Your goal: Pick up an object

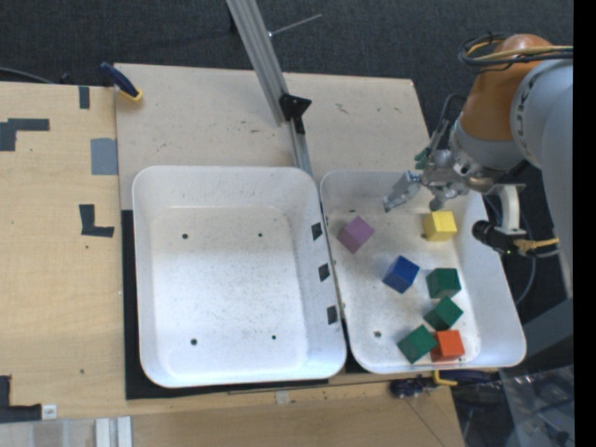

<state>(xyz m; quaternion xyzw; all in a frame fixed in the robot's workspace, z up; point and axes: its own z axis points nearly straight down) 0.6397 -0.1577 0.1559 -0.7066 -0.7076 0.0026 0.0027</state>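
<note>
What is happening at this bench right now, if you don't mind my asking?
A grey arm reaches in from the right, its end effector over the far end of the right bin, just above the yellow block. Nothing is visibly held. A purple block, a blue block, green blocks and an orange block also lie there.

You see a thick grey arm (551,110) with a rounded orange band (498,96) above its wrist. Dark cables (484,47) loop over the top of the band. Your gripper (421,187) is small, pale metal with greenish parts, and a black-and-white fitting sits beside it
</note>
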